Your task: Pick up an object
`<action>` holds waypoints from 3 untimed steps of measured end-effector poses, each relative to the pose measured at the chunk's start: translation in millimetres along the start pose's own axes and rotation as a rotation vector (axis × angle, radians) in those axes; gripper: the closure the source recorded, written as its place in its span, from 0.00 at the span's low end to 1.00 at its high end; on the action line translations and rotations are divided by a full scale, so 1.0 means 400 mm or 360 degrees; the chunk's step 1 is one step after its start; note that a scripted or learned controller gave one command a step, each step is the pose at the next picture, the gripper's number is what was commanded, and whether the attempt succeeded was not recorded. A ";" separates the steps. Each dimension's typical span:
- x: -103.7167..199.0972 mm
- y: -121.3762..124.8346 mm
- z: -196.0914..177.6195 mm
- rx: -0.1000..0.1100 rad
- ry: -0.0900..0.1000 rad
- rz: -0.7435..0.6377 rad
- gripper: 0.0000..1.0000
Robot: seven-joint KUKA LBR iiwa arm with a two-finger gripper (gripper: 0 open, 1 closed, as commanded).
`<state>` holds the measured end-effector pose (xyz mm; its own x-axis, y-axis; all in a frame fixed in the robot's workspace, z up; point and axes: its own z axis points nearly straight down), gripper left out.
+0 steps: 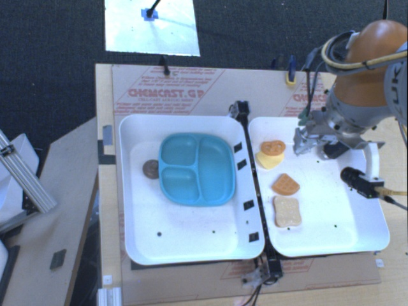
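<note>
In the right bin (357, 234) lie an orange round waffle-like piece (273, 148) on top of a yellow slice (268, 160), an orange wedge (285, 185) and a pale slice of bread (287, 211). My gripper (305, 141) hangs over the bin's upper middle, just right of the orange round piece. I see nothing held in it. The left bin (137, 234) holds a blue divided plate (195, 169) and a small brown disc (150, 168) at the plate's left.
A black divider with clips (248, 171) runs between the two bins. A black cylindrical part (357, 180) of the arm sticks out over the right bin's right side. A white sheet (150, 18) lies on the dark floor behind the bench.
</note>
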<state>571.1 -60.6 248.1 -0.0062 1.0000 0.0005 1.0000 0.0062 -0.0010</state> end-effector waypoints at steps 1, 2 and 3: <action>0.125 -0.023 0.032 -0.0001 0.0002 -0.0005 1.00; 0.225 -0.079 0.038 0.0001 0.0001 -0.0004 1.00; 0.336 -0.123 0.024 0.0000 0.0001 -0.0003 1.00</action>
<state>521.2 73.5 238.7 -0.0082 1.0000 0.0011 1.0000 0.0082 -0.0010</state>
